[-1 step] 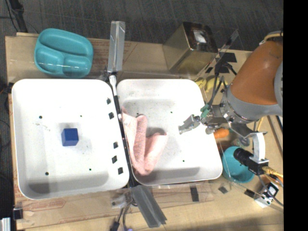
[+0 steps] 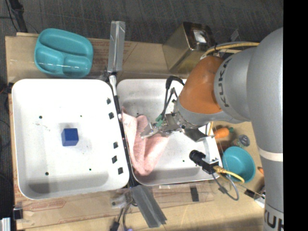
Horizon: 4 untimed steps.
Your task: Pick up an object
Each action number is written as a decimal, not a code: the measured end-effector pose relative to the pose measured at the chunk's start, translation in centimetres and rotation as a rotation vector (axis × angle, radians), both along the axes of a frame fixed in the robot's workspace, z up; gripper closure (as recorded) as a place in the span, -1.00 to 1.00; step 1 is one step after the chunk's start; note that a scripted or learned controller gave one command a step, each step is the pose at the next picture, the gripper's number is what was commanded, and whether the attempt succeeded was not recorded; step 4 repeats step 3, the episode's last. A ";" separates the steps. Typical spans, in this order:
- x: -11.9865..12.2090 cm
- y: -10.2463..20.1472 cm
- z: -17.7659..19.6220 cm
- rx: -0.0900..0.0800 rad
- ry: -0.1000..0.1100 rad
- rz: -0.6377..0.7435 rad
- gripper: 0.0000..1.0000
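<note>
The gripper [image 2: 155, 127] is low over the pink cloth [image 2: 144, 146] in the right bin [image 2: 144, 88], apparently at the grasping step; whether it has pinched the cloth cannot be told, and lifting comes next.

I see my gripper [image 2: 155, 127] down in the right bin [image 2: 144, 88] on the pink cloth [image 2: 144, 148]; blue cube [image 2: 70, 136] left.

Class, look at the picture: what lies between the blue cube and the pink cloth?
In the camera view, bare white floor of the left bin, then the two bins' adjoining walls with black clips, separate the blue cube from the pink cloth.
</note>
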State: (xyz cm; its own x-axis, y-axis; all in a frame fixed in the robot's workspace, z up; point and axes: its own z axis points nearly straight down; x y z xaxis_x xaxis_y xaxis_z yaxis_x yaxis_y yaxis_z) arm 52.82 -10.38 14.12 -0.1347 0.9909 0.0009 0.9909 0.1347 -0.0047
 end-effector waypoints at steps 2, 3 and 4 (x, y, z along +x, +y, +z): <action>-0.7 0.0 -3.6 0.001 -0.011 0.047 1.00; 5.1 7.4 8.1 0.000 -0.006 0.087 1.00; 5.1 7.4 8.1 0.000 -0.006 0.087 1.00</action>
